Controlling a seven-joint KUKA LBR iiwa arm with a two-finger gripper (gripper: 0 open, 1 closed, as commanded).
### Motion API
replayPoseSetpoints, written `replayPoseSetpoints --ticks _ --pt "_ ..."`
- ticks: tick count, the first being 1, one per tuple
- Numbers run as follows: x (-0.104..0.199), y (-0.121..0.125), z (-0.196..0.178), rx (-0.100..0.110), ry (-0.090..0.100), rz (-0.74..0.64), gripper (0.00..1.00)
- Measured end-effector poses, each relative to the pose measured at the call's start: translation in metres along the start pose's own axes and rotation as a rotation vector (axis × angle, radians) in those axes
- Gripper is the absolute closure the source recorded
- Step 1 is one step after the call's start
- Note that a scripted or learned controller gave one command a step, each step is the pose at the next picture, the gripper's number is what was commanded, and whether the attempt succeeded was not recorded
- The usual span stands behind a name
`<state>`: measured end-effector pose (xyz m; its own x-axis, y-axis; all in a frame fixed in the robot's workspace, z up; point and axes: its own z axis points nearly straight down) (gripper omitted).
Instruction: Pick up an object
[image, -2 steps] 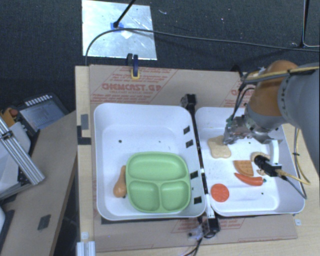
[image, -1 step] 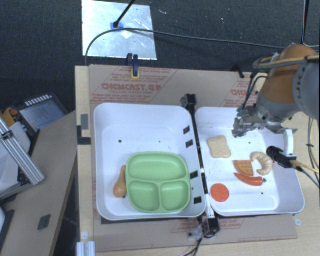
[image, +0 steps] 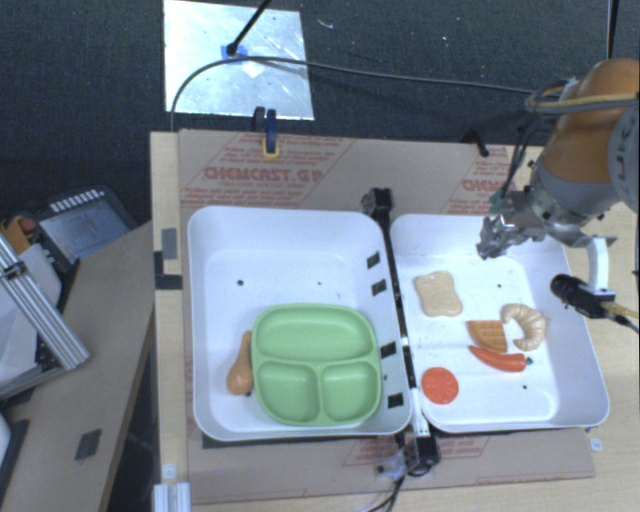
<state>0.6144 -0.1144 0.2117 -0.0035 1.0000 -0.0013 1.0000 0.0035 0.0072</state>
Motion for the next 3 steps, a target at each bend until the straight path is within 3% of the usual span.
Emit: replayPoseSetpoints --ticks 2,3 --pt "0.109 -0.003 0.011 0.006 0.003 -0.006 1.0" --pt "0.172 0.002 0.0 0.004 0.004 -0.007 1.0"
